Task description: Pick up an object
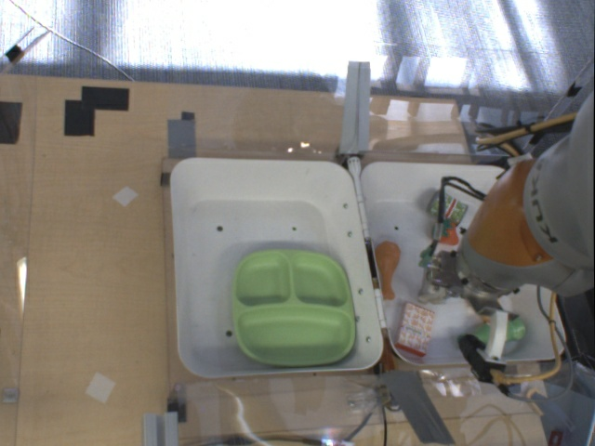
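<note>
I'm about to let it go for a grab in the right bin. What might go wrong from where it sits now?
1. The gripper sits among crowded items: a red-and-white packet, a brown wooden spoon-like piece and a green-and-white package. It may catch two or nudge one aside.
2. The packet lies flat near the right bin's front edge, so the gripper may slide off it.

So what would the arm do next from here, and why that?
Probably lower a little further, I'd guess. The end effector is down in the right bin, amid small things: an orange wooden spoon to its left, a red-patterned packet just below. Nothing is visibly between its fingers, so no pick has happened yet.
</note>
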Available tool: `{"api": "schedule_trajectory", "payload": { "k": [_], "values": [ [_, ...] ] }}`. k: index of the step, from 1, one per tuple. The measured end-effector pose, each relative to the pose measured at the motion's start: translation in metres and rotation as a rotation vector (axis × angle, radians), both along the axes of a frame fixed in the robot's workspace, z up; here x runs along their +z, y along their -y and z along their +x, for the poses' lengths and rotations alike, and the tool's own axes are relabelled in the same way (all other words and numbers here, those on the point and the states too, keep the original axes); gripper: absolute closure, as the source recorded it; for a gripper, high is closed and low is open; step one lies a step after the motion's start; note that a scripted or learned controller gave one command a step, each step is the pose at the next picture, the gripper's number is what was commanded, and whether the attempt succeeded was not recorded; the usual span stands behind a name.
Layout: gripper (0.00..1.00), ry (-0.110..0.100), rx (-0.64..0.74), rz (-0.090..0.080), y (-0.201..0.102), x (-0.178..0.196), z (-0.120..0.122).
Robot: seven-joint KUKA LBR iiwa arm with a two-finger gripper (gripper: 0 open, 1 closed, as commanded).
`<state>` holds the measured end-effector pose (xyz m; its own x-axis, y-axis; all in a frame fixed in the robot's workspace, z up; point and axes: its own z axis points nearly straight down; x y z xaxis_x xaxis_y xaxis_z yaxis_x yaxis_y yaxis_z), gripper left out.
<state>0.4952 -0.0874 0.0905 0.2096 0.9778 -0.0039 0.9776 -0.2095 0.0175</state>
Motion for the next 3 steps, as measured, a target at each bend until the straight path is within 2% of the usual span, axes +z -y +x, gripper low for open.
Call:
{"api": "schedule_trajectory", "payload": {
  "k": [1, 2, 3],
  "values": [
    [1.00, 0.001, 0.078, 0.008, 0.0084, 0.0003, -0.0023],
    [1.00, 0.003, 0.084, -0.001, 0.0018, 0.0003, -0.0030],
    [1.00, 0.003, 0.081, -0.001, 0.0009, 0.0002, -0.0031]
  ]
}}
